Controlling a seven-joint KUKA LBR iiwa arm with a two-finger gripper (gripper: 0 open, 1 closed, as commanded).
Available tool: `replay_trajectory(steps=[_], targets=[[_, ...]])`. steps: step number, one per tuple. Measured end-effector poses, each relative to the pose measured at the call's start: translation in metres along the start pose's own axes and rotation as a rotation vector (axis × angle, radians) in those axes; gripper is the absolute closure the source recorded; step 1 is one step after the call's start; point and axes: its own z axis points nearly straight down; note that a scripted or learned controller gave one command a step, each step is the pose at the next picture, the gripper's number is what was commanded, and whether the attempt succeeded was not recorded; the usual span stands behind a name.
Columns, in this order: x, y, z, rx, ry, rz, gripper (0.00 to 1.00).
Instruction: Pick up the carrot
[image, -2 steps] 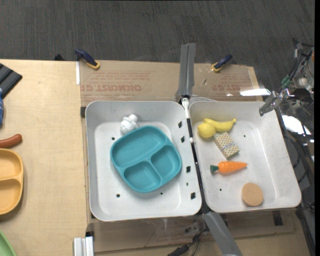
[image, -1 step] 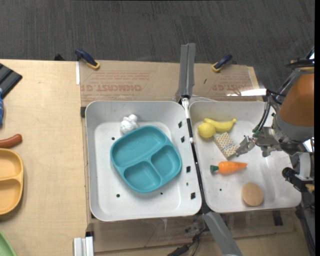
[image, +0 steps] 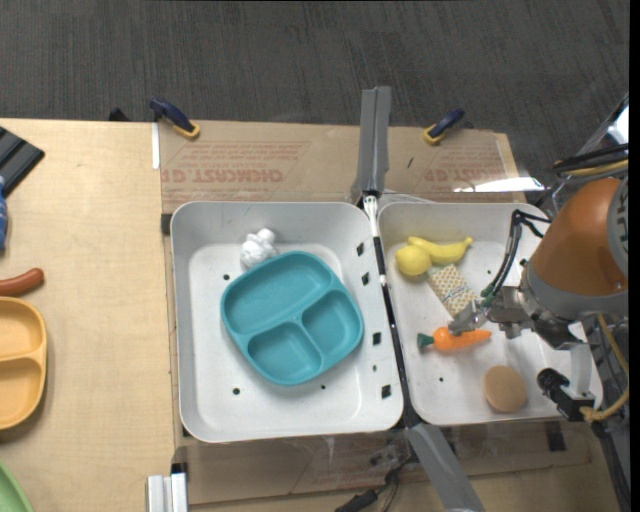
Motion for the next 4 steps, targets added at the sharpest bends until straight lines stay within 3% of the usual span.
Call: replay_trajectory(steps=[1, 2, 3, 4], targets=[[0.029, 0.006, 0.012, 0.027, 0.008, -0.082, 0.00], [0.027, -0.030, 0.011, 0.026, 0.015, -0.530, 0.00], [0.032, -0.028, -0.028, 0.022, 0.015, -0.678, 0.00], [0.031, -0.030, 0.011, 0.024, 0.019, -0.786, 0.00]])
